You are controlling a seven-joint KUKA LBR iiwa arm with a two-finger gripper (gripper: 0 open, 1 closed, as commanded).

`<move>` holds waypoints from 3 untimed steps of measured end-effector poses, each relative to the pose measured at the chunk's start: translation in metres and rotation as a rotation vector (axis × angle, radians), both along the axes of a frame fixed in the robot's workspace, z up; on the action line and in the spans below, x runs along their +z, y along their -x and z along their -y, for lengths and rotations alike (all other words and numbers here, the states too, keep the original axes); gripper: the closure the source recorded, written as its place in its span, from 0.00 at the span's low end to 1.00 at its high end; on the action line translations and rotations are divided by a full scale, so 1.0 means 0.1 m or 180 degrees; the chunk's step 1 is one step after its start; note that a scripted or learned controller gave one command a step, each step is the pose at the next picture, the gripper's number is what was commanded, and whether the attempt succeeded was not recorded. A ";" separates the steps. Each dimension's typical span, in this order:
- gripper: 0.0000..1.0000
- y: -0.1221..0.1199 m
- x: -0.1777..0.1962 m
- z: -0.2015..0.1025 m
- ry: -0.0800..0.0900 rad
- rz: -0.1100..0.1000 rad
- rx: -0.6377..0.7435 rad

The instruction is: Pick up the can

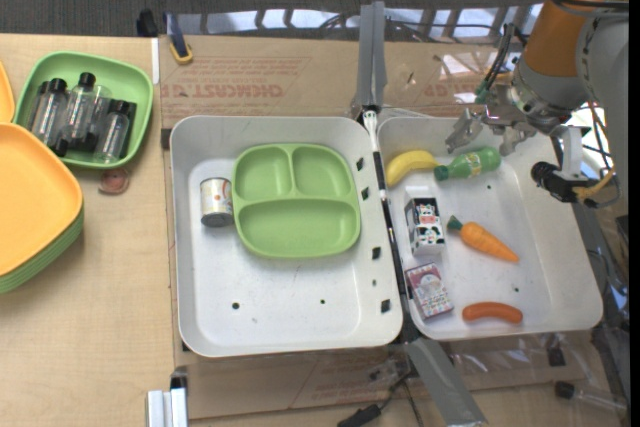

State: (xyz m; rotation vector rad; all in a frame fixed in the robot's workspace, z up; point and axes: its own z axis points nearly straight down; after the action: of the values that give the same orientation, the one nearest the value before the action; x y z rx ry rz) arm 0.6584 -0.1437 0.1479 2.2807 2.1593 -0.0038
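The can is small and silver with a label. It lies on its side in the left bin, touching the left edge of a green divided plate. My gripper hangs over the back of the right bin, far to the right of the can. Its fingers are spread open, with nothing between them, just above a green bottle.
The right bin holds a banana, a cow-print carton, a carrot, a pink box and a red sausage. On the bench at left stand a green tray of vials and orange plates.
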 end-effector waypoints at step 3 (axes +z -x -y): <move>0.00 0.39 -0.55 0.39 -0.0003 0.0006 0.0302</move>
State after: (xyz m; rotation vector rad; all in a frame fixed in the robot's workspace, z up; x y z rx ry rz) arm 0.6190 -0.1827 0.0930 2.1751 2.2646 -0.0004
